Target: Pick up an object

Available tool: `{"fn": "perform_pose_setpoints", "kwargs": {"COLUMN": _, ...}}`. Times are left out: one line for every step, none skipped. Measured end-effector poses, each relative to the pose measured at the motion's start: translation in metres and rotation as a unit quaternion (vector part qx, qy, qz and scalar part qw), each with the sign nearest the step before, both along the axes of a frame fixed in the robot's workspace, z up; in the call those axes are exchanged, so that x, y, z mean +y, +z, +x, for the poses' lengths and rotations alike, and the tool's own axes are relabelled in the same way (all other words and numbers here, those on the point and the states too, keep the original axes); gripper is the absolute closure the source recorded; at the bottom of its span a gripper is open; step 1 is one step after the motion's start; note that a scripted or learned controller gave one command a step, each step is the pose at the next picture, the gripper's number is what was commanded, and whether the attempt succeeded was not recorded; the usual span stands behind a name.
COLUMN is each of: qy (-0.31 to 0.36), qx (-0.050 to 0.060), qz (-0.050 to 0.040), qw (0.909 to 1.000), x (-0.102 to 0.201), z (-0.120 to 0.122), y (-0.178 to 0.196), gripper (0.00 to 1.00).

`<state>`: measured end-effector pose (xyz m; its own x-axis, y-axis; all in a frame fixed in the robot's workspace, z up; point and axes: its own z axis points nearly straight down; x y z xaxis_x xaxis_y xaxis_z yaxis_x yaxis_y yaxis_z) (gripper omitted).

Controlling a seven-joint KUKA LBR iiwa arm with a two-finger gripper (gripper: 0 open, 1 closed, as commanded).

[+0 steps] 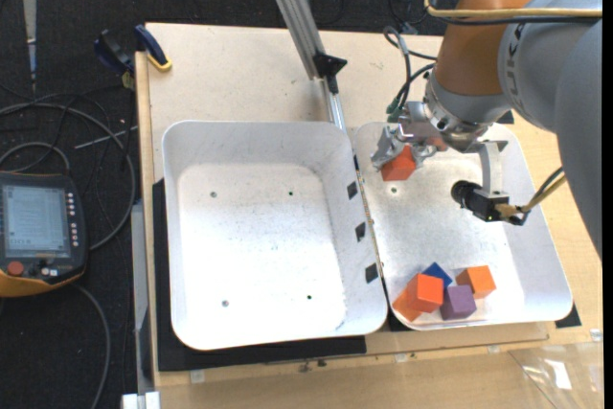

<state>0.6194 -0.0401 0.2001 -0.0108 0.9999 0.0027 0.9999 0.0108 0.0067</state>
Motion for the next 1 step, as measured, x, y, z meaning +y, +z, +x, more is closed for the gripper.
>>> {"fn": "perform_pose_setpoints", "kwargs": {"qy": -0.001, "qx": 0.006, "qz": 0.0000, "qw": 1.0000, "x": 0.0679, "z": -0.0456, "y": -0.0036, "gripper": 1.00}}
